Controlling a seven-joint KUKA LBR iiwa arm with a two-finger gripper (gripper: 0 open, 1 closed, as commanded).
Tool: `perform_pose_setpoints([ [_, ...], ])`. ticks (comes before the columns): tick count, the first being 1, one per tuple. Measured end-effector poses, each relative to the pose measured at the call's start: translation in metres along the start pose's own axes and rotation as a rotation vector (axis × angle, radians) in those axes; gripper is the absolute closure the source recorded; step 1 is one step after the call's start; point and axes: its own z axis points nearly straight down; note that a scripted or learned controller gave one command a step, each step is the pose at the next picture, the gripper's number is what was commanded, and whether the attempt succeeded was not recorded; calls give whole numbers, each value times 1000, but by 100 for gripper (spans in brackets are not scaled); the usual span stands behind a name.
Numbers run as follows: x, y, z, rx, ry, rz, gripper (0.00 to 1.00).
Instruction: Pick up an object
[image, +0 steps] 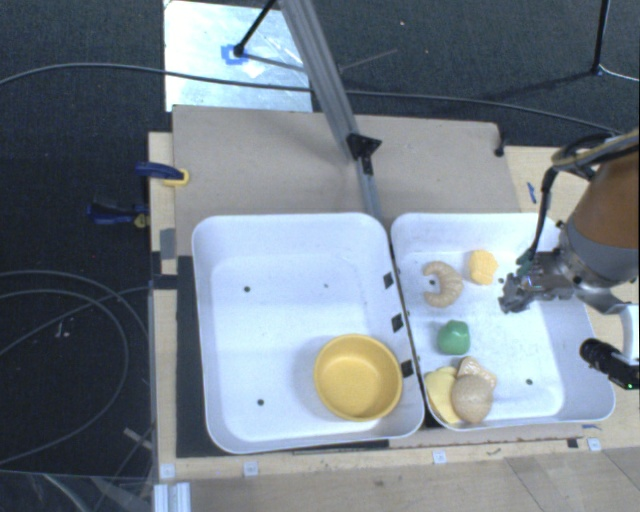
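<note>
Bench top brown board, two white bins side by side. Left bin (250, 300) has yellow bowl (358, 376) near front right corner, opening up. Right bin (560, 380): curled tan croissant (441, 282), small yellow lump (482, 266) beside it, green piece (454, 337), tan round bit (471, 395) at front. Gripper (516, 293) hovers right of yellow lump, holding nothing; jaws too blurry, can't tell.

This is a robotics lab. A grey arm (600, 225) with an orange band reaches over a plywood counter (300, 160) bearing two shallow white bins (290, 240) of test props. Blue clamps (130, 195) grip the counter's edge, cables (60, 330) loop across dark carpet (70, 120), and a metal pole (330, 90) slants overhead.
</note>
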Motion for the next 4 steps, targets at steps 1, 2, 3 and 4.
perform_pose_setpoints([
  [1,43,15,-9,0,-1,1,100],
  [2,104,30,-6,0,0,-1,100],
  [3,151,45,0,0,0,0,100],
  [4,210,58,1,0,0,0,100],
])
